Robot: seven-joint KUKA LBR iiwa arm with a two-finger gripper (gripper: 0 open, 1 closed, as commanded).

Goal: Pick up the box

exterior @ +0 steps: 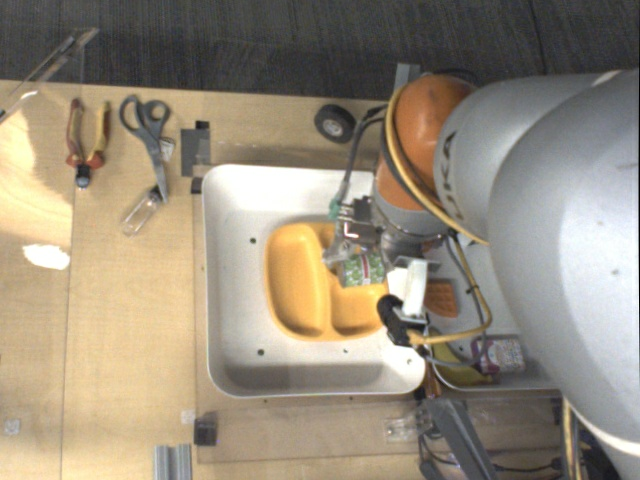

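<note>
My gripper (352, 246) reaches down into the left white bin (235, 268), over the right part of a large yellow moulded object (300, 283). A small green patterned box-like item (360, 270) sits right under the gripper, against the yellow object. I cannot tell whether it is held. The grey arm with its orange band (425, 128) covers most of the right bin. A small pale printed box (500, 353) peeks out below the arm in the right bin.
An orange item (443, 298) lies in the right bin beside the wrist cables. On the bench at the left lie scissors (150, 133), red-handled pliers (85, 138) and a black wheel (335, 121).
</note>
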